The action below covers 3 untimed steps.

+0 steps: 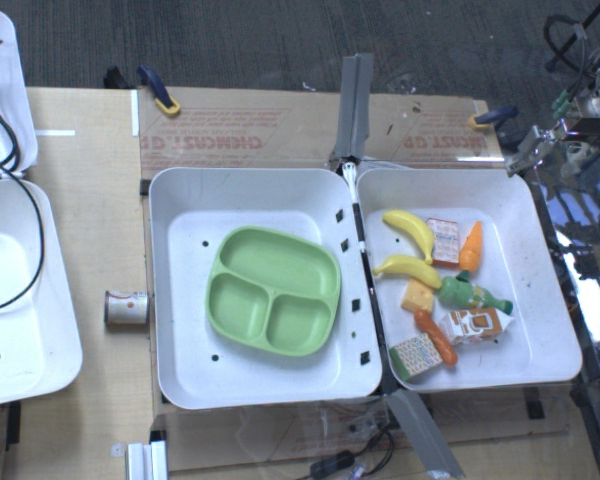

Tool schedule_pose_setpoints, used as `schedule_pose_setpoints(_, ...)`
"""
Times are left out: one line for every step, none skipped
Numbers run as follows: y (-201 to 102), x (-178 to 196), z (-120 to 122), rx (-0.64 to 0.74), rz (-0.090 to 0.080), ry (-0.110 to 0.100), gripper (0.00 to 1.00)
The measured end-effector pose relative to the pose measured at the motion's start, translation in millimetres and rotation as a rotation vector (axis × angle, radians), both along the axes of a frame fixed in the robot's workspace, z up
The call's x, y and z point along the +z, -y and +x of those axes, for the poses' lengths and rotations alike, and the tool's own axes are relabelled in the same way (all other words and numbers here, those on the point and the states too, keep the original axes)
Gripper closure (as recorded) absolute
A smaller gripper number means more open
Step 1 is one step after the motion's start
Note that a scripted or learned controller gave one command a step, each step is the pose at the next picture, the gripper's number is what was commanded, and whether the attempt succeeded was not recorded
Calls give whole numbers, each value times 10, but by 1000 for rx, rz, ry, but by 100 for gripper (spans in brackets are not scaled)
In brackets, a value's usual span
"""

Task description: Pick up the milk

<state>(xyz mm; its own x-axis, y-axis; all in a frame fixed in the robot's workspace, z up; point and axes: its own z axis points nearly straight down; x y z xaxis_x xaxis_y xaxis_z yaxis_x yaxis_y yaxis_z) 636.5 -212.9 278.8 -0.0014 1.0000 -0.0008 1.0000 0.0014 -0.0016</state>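
The gripper [546,152] hung over the far right corner of the right bin [528,258], above its rim and not touching anything. It was tangled against cables and dark background, so I could not tell whether it was spread or closed, and nothing showed in its grasp.

The closest things to it were a carrot [470,246] and a flat white-and-red packet [445,240], with two bananas [410,230] just beyond them. Farther from the gripper, toward the bin's near wall, lay a green bottle [475,296] on its side. The milk [475,325] lay against the bottle's near side. I took the milk to be the small white-and-orange carton lying on its side, and it was well apart from the gripper.

An orange-red pepper [438,338] touched the carton on the side away from the gripper. A patterned green box [415,356] and a cheese wedge [417,296] lay a little past that.

The carton looked light, stiff-walled and probably hollow, so it would be likely to slide or tip if nudged. A grip across its two broad flat faces seemed best, and I judged that the bottle and pepper would crowd it.

Farthest from the gripper, the left bin [165,268] held only a green divided plate [275,290] with nothing in its three compartments.
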Motion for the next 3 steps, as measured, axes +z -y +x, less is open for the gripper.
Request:
schedule_pose_setpoints(-195,-631,-353,-115,0,-2,0)
schedule_pose_setpoints(-192,-1267,-1085,-113,1,-3,0)
schedule_pose_setpoints(-30,-612,-1244,-207,-1,0,0)
